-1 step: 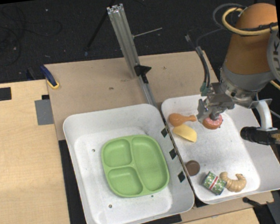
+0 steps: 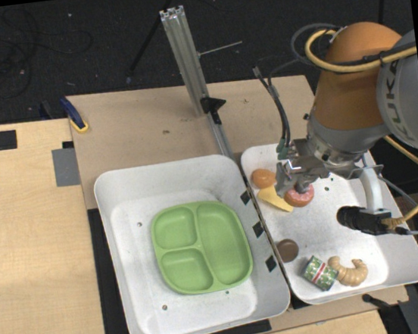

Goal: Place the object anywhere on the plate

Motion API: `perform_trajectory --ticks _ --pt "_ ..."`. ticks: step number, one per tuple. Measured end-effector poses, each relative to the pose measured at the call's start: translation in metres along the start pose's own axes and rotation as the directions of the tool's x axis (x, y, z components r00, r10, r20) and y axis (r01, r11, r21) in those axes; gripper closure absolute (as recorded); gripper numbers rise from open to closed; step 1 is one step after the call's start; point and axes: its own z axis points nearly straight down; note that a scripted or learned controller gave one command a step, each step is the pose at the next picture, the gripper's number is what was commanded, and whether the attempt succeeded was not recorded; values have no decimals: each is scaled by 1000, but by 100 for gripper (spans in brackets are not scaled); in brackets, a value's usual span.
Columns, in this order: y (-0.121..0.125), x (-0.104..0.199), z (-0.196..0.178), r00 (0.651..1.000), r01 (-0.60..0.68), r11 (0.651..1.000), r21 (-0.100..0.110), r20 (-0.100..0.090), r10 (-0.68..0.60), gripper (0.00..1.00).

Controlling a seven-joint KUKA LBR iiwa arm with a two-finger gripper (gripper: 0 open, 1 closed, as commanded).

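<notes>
The green divided plate [image 2: 202, 246] lies in the left white bin [image 2: 135, 302]. My gripper [image 2: 296, 179] hangs low in the right bin [image 2: 394, 264], directly over a red and pink round object [image 2: 302, 196] and partly covering it. Whether it touches that object cannot be made out. A yellow wedge [image 2: 275, 201] lies just left of the gripper, with an orange ball [image 2: 262, 177] behind it.
A brown disc [image 2: 287, 249], a green can [image 2: 318, 272] and a tan croissant-shaped piece [image 2: 350, 271] lie in the front of the right bin. A metal post [image 2: 187, 62] stands behind the bins. A black cable end [image 2: 362, 219] hangs beside the arm.
</notes>
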Motion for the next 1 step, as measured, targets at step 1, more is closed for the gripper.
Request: perform_trajectory --ticks 1 --pt "-13 61 12 1000 2 1000 0 -1 -2 100"
